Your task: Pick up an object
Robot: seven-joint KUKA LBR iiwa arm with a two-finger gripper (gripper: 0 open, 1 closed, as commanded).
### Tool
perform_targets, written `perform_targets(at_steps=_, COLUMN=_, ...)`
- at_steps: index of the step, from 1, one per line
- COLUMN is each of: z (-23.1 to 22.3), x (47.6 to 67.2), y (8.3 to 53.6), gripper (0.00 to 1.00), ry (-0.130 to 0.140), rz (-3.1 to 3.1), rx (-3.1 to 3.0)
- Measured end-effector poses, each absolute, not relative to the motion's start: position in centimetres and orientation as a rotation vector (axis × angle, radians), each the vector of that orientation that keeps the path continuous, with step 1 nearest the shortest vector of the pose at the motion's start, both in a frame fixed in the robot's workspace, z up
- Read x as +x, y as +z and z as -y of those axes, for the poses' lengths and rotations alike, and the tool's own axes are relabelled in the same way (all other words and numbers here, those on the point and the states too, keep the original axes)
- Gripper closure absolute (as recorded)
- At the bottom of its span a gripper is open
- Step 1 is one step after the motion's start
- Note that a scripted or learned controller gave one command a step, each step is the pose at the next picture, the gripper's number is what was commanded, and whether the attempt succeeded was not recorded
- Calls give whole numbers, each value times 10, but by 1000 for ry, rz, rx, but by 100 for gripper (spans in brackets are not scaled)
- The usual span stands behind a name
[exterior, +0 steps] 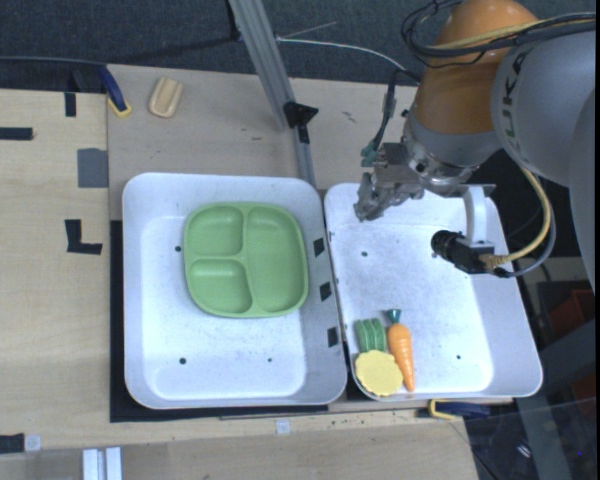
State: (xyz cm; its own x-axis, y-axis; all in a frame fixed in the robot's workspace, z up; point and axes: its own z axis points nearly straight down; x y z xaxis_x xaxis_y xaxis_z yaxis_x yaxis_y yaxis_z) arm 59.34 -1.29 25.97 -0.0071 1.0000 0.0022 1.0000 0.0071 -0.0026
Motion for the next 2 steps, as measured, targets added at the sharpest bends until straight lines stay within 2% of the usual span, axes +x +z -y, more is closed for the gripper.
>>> perform_targets(at_steps=2, z=-84, x=549, y=259, gripper=100, ry=2, rz=2227, rx=-2211)
